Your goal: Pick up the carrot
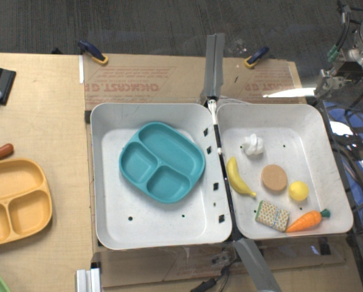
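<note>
From my remote station I see the carrot lying untouched in the right bin's near corner, just beside a patterned block and below a lemon, while I cannot tell the pincer's state.

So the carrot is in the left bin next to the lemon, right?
Not quite. The carrot is next to the lemon, but both lie in the right bin, not the left one. The camera view shows the left bin holding a teal plate instead.
</note>
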Controlling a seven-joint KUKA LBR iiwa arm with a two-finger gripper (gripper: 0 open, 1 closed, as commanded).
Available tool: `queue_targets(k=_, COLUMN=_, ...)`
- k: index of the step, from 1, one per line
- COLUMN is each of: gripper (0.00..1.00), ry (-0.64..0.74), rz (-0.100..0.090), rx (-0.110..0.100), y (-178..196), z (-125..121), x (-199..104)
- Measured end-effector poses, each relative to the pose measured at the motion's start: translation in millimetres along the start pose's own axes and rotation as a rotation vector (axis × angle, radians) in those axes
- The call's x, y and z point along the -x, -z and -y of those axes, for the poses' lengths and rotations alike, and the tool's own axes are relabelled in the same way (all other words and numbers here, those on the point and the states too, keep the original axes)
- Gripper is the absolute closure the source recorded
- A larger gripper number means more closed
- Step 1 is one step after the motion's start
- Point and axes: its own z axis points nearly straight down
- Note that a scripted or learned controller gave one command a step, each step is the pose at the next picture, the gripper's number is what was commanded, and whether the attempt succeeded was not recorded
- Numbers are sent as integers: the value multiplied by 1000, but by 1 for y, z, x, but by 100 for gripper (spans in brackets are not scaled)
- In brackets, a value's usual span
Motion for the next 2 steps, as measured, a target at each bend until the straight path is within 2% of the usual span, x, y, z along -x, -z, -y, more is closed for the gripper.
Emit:
queue_targets(k=1, gripper=100, ry=-3, rz=0, rx=2, y=1, z=-10, x=-12)
queue_targets(k=2, gripper=100, ry=548, rz=-1, rx=3, y=-2, z=19, x=-39)
